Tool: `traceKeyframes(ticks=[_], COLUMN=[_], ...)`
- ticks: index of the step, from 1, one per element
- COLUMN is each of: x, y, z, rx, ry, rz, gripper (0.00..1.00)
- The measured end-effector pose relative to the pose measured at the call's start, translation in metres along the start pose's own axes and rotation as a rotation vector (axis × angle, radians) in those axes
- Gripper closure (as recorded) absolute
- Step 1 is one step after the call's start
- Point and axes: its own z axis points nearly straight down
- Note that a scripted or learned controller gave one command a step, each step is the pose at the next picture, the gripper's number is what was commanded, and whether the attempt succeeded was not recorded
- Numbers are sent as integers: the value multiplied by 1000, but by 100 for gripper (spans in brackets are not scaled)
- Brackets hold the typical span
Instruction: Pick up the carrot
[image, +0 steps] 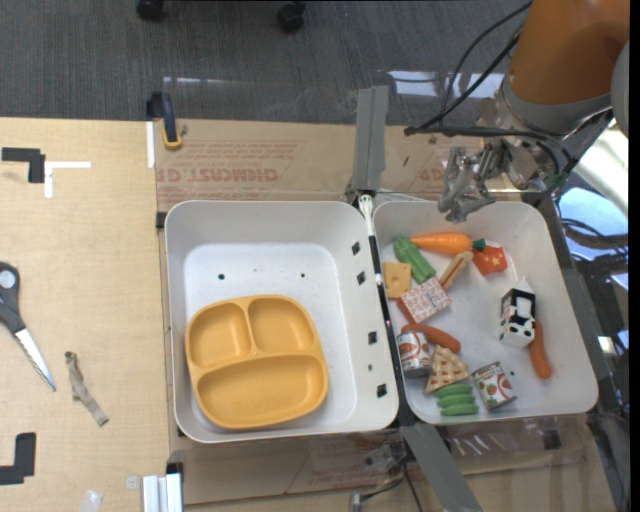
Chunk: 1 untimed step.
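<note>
Carrot (441, 242) lies near the far rim of the right bin (572, 392), its long axis running left to right, with the thick end and a green tuft at the right beside a small red vegetable (490, 261) and the pointed tip at the left near a green pod (413, 257). It is orange, smooth and tapered. The gripper (462, 196) hangs above the bin's far edge, just beyond the carrot and slightly to its right, and nothing sits between it and the carrot. Whether the gripper is open or closed I cannot tell. A short drop toward the near side would likely bring it across the carrot's width. The left bin (180, 300) holds a yellow divided plate (257, 360).
</note>
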Motion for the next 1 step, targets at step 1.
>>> traceKeyframes(ticks=[1], x=[44], y=[-2], z=[77], rx=[-3], ry=[3], rz=[-379], gripper=[100])
